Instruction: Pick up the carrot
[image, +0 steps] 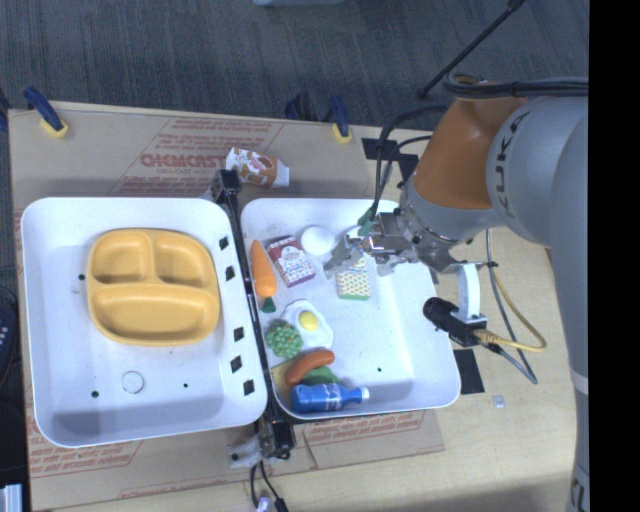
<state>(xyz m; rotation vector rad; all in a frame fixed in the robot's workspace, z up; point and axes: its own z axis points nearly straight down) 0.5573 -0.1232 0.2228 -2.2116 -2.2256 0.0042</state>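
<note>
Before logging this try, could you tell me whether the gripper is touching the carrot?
Apart. The camera view shows the gripper right of the carrot, with the red box between them.

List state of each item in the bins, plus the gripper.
carrot: lying against right bin's left wall, not held
gripper: over right bin, beside the egg
bottle: on its side, front edge
tray: flat in left bin
sausage: lying by the bottle
</note>
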